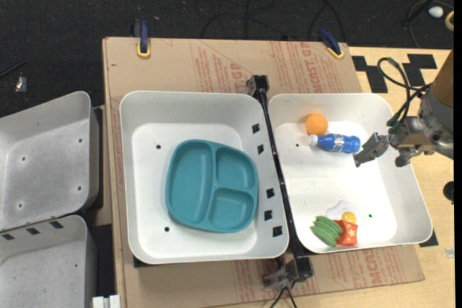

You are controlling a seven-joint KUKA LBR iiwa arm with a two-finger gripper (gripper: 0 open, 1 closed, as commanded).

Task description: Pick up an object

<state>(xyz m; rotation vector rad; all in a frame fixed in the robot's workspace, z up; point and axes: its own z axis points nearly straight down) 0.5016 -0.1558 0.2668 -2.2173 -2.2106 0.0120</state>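
White plastic bins sit side by side on a brown cardboard sheet (216, 58) that covers the bench. The left bin (137, 155) holds a teal tray (211, 185) with three compartments, lying flat near the middle. In the right bin (404, 205), an orange ball (316, 124) lies near the far wall, and a small blue bottle (338, 143) with a white cap lies on its side just beside it, maybe touching it. Near the front wall there is a little heap: a green vegetable toy (326, 230), something red (349, 234), a small yellow piece (349, 217) and something white under them; the shapes are too small to name with certainty. The arm (437, 112) comes in from the right and is cut off by the picture edge. Its gripper (372, 150) hangs over the right bin, just to the right of the bottle, apart from it. The dark fingers look like one blurred shape, so I cannot tell if they are apart or together; nothing is seen between them.
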